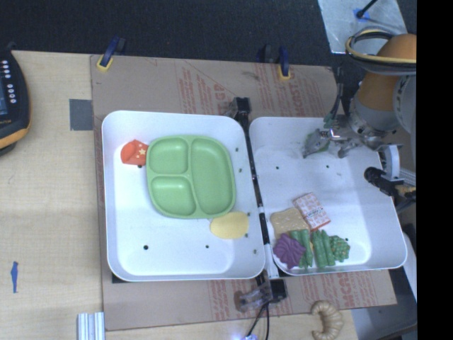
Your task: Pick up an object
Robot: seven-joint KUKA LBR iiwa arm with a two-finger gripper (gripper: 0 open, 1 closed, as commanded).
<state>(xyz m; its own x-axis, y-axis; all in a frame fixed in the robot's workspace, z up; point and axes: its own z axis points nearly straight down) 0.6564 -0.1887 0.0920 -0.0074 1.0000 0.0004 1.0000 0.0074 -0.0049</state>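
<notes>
right bin (368, 190): jaws (320, 142) hover over bare upper floor, state unclear; green plate (191, 176) in left bin.

The arm (386, 83) is cut off at the right edge.
</notes>
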